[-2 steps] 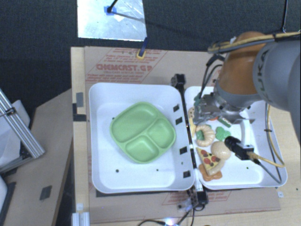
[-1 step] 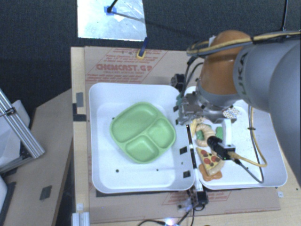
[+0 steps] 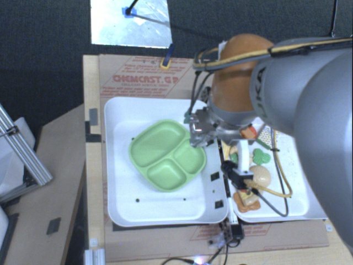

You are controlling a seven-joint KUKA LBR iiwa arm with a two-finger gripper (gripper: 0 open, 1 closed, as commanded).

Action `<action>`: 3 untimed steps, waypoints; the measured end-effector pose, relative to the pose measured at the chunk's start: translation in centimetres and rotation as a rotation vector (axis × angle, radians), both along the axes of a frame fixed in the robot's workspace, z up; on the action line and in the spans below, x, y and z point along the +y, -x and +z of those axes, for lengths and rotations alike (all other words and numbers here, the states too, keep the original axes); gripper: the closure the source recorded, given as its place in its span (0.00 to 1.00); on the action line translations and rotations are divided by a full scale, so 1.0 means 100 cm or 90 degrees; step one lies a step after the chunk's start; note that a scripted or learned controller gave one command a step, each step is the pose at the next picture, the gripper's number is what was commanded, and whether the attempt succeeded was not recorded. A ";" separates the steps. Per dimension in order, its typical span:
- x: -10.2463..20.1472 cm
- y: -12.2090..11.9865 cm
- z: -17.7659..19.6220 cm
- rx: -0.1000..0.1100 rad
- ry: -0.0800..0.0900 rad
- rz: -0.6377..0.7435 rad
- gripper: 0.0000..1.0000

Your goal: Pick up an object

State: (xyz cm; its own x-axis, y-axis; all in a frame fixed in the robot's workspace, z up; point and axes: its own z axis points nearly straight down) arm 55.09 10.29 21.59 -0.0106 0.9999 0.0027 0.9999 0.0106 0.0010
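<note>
Hovering pincer (image 3: pixel 197 132) at green tray (image 3: pixel 165 154) right rim; finger state unclear; left bin (image 3: pixel 118 203) roomy.

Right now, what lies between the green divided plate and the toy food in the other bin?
In the camera view, the gripper sits at the green plate's right rim, and the bins' adjoining white walls run between it and the toy food.
</note>
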 end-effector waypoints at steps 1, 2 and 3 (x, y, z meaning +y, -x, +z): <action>-0.004 0.005 0.004 0.000 0.001 -0.005 1.00; -0.005 -0.007 0.000 0.000 0.001 -0.004 1.00; -0.009 0.007 0.005 0.001 0.001 -0.007 1.00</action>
